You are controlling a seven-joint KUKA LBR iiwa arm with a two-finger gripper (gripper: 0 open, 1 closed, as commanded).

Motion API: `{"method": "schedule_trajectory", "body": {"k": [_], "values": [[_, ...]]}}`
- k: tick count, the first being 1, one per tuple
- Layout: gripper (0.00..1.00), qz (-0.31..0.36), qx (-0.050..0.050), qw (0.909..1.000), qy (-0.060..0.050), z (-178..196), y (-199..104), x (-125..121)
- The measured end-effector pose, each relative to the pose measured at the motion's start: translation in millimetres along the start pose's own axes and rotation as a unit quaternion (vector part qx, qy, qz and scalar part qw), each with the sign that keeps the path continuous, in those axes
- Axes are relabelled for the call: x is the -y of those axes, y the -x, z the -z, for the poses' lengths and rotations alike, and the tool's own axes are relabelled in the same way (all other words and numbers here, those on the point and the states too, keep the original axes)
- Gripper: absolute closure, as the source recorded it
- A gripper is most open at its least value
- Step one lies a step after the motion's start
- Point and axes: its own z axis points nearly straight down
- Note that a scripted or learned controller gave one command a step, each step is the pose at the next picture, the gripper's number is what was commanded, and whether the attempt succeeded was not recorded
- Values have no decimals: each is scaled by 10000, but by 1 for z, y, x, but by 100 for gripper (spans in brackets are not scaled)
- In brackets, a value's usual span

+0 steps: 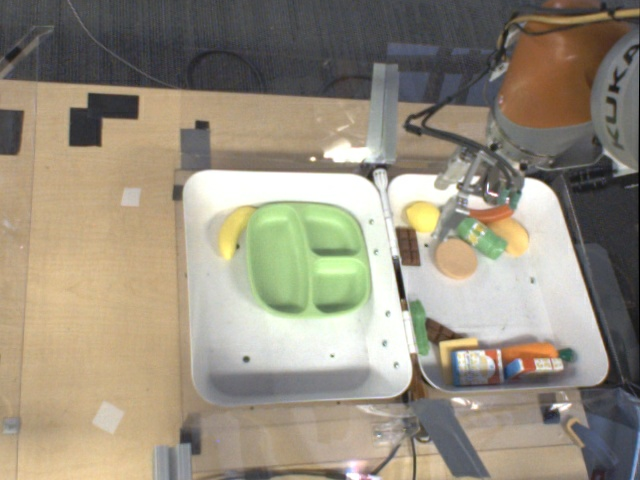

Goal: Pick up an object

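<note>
My gripper [463,206] hangs over the upper middle of the right bin [560,298], tilted down and to the left. Just below it lies a small green bottle [482,239] with a yellow label. A yellow lemon [422,216] sits to its left and a tan round disc [456,260] below. A red item [493,211] and an orange fruit [514,234] lie right beside the gripper. Nothing is seen lifted off the bin floor.
A brown bar [407,246] and a green pod [418,326] lie along the divider. A blue-and-yellow box [475,365] and an orange item [530,351] rest at the right bin's front edge. The left bin [215,348] holds a green divided plate [305,258] and a banana [232,231].
</note>
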Motion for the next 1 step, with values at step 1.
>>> {"method": "schedule_trajectory", "body": {"k": [1], "values": [[100, 16, 82, 10000, 19, 17, 3, -1]]}}
